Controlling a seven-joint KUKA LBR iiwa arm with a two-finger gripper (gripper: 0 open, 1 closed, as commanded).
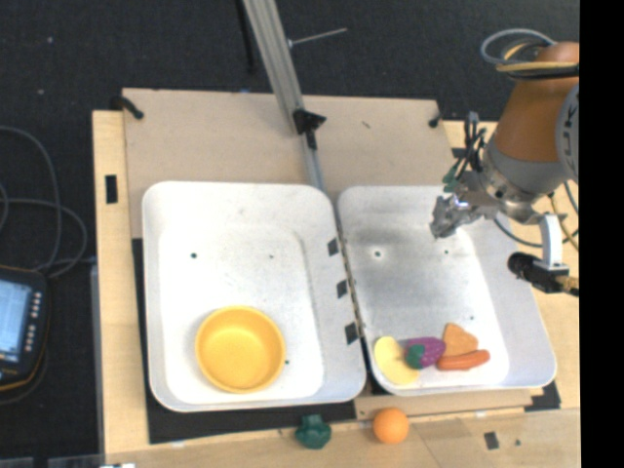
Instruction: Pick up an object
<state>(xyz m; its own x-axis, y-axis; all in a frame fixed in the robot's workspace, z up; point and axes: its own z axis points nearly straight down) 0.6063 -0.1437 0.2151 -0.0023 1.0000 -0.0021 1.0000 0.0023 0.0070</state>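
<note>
Right bin point(507, 300): arm point(531, 135) hides jaws' point(447, 217) opening.

Bench point(224, 139) bears two bins point(244, 232) point(419, 232) (white), ball point(390, 425), perhaps.

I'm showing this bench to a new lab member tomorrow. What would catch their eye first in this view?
Probably the yellow bowl, bright against the near end of the left bin. Next, the cluster of small colourful items huddled at the near edge of the right bin, and the arm's gripper hanging over that bin's far right part. An orange ball and a green object lie outside the bins on the bench's near edge.
</note>
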